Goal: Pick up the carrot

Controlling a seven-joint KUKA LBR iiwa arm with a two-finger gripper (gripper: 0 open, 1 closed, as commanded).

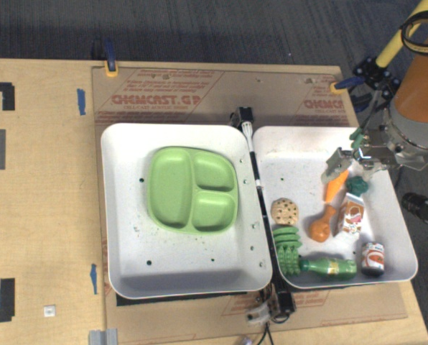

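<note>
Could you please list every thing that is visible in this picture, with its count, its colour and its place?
white bins: 2, white, side by side on the bench
divided plate: 1, light green, middle of the left bin
carrot: 1, orange with green top, upper right bin, at the gripper
cookie: 1, tan with dark spots, left part of right bin
orange pear-like toy: 1, orange, middle of right bin
carton: 1, white and orange, right of that toy
ridged toy: 1, green, lower left of right bin
bottle: 1, green, lying along the near wall
can: 1, red and white, lower right corner
gripper: 1, grey, above the carrot
</note>
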